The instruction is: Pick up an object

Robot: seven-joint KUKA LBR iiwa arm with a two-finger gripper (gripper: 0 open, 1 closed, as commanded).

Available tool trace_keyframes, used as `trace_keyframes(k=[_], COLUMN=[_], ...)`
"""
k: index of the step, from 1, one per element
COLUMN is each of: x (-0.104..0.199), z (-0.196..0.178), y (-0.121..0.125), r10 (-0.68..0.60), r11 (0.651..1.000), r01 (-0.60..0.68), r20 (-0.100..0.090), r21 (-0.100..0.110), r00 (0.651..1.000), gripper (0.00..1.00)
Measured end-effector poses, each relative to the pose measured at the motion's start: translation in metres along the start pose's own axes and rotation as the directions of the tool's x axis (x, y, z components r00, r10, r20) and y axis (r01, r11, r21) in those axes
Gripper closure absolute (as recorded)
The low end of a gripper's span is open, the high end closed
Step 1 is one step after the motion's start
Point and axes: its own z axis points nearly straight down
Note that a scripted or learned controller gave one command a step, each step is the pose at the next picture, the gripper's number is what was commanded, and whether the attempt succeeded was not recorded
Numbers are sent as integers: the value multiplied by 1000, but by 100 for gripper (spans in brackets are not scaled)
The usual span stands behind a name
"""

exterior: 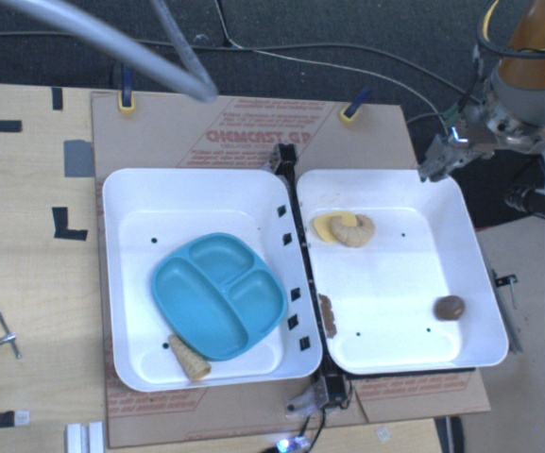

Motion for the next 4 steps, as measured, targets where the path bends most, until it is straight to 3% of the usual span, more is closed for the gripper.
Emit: trace_keyframes(k=[2, 4], x=[86, 198], z=[8, 22], y=[-27, -61], r10=[-1, -2], r11=[1000, 1000], r01=[1, 2], r20=[-1, -1], r21=[4, 5], r00=[1000, 1000], gripper=[100, 100])
